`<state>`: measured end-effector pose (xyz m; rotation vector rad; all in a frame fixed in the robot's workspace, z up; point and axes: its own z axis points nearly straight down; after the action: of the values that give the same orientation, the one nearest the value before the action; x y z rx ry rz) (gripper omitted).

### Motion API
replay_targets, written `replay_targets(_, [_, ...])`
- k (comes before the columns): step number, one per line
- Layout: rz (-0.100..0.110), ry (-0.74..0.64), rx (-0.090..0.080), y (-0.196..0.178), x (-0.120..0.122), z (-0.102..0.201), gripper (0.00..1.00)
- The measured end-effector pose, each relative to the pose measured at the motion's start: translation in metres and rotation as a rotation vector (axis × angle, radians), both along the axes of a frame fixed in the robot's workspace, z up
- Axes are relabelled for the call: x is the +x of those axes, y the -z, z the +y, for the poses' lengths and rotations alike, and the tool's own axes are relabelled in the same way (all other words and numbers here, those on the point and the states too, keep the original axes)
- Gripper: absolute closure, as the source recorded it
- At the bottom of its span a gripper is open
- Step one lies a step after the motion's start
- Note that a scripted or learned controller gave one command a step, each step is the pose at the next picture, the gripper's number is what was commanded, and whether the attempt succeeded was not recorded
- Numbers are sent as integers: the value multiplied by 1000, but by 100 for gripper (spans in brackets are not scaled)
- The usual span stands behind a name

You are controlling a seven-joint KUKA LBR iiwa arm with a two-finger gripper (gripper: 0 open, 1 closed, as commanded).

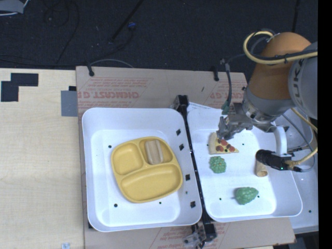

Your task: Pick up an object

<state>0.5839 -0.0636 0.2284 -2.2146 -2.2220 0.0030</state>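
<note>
- In the right bin (pixel 275 187), near its far left corner, my pincer (pixel 224 133) hangs over the top edge of the toy pizza slice (pixel 224 147), my likeliest target.
- I cannot tell whether the pincer is spread or pressed together, nor whether it touches the slice.
- The slice lies flat, so I judge that I should go low, straddle its narrow width and squeeze the edges, not the face.
- A green broccoli-like piece (pixel 218 164) sits just beside the slice; I should avoid nudging it.
- A second green lump (pixel 245 194) lies well apart, an easier fallback.
</note>
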Motion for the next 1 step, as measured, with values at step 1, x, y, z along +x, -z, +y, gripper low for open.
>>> replay_targets(1, [0,-1,0,-7,-7,46,100])
